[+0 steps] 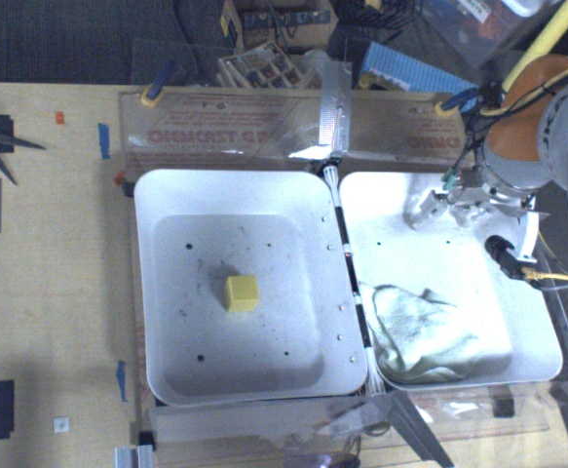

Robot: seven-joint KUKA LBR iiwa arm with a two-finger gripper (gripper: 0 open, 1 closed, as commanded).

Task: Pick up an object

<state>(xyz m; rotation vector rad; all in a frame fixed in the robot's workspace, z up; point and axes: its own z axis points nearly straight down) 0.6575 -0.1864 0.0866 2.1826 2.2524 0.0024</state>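
Red print runs along the strip (264, 125) behind both bins, too blurred to read. The jaws, on the grey arm (561, 139), sit over the far part of the R bin (391, 261); can't tell whether they're wide or narrow. Yellow cube (243, 292) lies well apart from the jaws, to view-left & nearer the camera, mid L bin (162, 261). Crumpled pale cloth (430, 334) lies camera-side of the jaws, same bin as them.

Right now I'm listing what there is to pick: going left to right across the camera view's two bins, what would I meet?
First the yellow cube in the left bin → then the crumpled pale cloth in the right bin.
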